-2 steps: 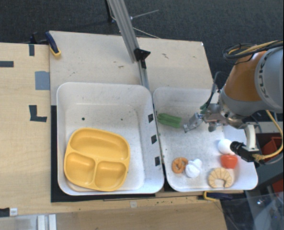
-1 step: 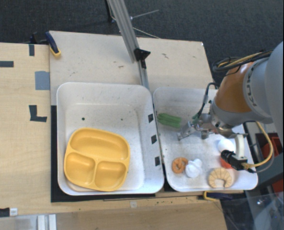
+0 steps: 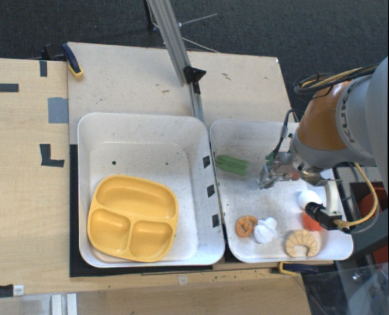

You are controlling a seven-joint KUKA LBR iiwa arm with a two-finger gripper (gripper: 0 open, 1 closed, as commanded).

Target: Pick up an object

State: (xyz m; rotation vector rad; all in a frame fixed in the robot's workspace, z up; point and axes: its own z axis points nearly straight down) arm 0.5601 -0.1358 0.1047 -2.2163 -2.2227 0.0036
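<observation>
The grey metal fingers (image 3: 267, 180) hang low inside the right-hand shallow white plastic bin (image 3: 246, 135), over bare floor, with nothing between them; whether they stand apart or together cannot be told at this size. Just to the camera's left of the fingers, a little higher in the view, lies a flat green oblong piece with a ribbed look (image 3: 231, 165), apart from the tips. Below the fingers, near the bin's front wall, sit a small brown knobbly pretzel-like ring (image 3: 246, 226), a white lumpy soft-looking object (image 3: 266, 230) touching it, and a tan curved croissant shape (image 3: 302, 243). A white rounded object (image 3: 309, 197) and a red piece (image 3: 312, 221) lie to the fingers' right, partly under the arm. The left white bin (image 3: 142, 126) holds a glossy yellow plastic tray with three compartments (image 3: 132, 218). Both bins rest on a pale wooden worktop (image 3: 23, 130) marked with grey tape; dark carpet lies beyond.
</observation>
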